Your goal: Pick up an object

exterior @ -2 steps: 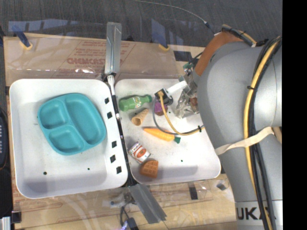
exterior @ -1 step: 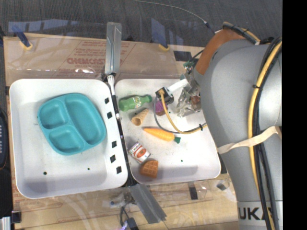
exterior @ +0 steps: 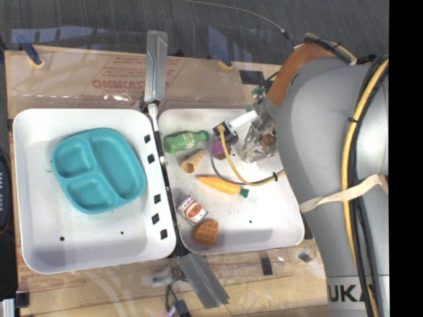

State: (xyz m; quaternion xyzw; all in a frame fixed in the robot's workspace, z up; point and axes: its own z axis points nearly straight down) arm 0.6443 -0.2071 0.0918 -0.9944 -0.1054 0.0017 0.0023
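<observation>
Two shallow white bins sit on the desk; the right bin [exterior: 284, 226] holds a green plastic bottle [exterior: 184, 140], an orange toy carrot [exterior: 219, 185] and the tool [exterior: 254, 140], its grip unreadable from here.

Dark grey ribbed floor [exterior: 99, 5] seen beyond wooden bench [exterior: 79, 71]. Bench top covered by clear sheeting, edges fixed with blue tape [exterior: 30, 53].

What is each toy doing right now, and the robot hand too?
Green bottle: lying on its side.
Carrot: lying flat.
Ice cream cone: tipped over.
Waffle: lying flat.
Small can: on its side.
Blue divided plate: right way up.
Gripper: lowered into right bin.
</observation>
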